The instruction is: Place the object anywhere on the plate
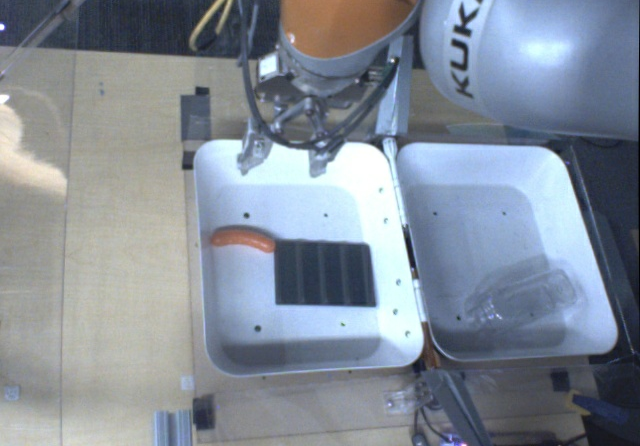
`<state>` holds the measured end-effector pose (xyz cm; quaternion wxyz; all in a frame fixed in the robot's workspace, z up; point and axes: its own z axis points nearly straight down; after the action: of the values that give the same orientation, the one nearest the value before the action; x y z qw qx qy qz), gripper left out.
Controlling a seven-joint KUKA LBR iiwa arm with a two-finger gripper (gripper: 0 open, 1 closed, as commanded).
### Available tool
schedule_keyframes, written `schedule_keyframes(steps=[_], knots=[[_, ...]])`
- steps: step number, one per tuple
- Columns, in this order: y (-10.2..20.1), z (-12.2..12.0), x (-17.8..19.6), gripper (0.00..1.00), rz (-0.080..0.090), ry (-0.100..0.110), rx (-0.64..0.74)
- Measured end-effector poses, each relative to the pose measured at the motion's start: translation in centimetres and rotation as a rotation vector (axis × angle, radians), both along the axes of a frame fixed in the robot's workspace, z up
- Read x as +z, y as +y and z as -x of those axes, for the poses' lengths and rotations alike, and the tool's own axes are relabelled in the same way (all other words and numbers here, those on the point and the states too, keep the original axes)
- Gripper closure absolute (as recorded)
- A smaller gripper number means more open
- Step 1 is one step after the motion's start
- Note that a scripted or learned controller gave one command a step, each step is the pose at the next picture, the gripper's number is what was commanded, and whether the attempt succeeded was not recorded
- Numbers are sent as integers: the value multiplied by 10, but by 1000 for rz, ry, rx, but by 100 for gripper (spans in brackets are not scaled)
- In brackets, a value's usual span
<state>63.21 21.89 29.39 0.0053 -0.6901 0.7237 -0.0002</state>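
Gripper (282,160), fingers spread and grasping nothing, poised over the far rim of the left bin (222,339); the orange object (241,239) lies nearer the camera, long axis across the bin, touching the dark ridged plate (324,273).

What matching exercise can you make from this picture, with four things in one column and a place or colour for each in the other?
Things:
1. orange sausage-shaped object
2. black ridged plate
3. clear plastic bottle
4. tool

Places or colours:
A. lying in the right bin
B. open, above the far edge of the left bin
C. dark, in the middle of the left bin
D. on the left bin's floor, just left of the plate

Pairs: 1-D, 2-C, 3-A, 4-B
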Motion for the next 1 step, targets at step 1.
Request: schedule_keyframes(steps=[1], knots=[[3, 25, 3, 0, 2, 0, 291]])
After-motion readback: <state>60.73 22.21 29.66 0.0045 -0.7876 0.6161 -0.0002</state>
